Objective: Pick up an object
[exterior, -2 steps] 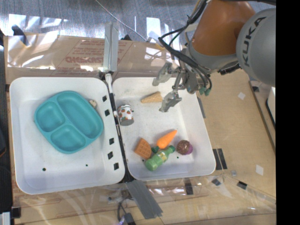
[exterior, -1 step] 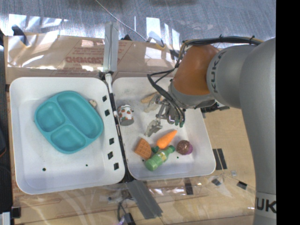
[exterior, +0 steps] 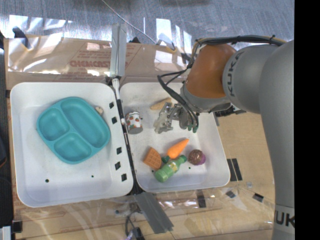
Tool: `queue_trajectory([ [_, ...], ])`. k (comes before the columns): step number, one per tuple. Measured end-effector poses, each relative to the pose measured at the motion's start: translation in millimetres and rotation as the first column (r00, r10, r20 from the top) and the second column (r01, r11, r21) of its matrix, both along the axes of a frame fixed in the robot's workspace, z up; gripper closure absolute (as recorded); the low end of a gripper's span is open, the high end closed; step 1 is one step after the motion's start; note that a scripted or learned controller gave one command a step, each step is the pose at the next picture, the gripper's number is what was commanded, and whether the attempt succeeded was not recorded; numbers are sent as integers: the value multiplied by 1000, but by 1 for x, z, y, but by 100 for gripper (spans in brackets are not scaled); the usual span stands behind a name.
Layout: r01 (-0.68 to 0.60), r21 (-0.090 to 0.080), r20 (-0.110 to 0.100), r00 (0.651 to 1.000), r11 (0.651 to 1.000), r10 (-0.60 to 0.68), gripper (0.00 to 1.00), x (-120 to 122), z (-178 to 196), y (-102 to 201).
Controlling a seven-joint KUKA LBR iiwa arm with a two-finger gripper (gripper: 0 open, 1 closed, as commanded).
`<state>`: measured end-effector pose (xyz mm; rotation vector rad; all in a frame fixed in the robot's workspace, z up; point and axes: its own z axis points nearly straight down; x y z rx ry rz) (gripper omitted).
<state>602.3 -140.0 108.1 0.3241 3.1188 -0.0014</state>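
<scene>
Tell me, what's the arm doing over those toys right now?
Gripper low over right bin, grip unclear. Carrot, green bottle, waffle, cup all loose. Nothing blocking.

Fixed overhead camera, slanted down, both bins (exterior: 20,149) framed

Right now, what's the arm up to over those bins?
The arm reaches in from the right over the right bin, its gripper low near the bin's middle. I can't tell whether it holds anything. Just below it lie a carrot, a green bottle, a waffle and a purple ball; a small cup sits near the divider. The left bin holds a teal plate, untouched.
</scene>
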Motion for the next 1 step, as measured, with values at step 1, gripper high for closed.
queue_trajectory([
  [1,90,-7,0,996,996,-90,100,26,-14,42],
])
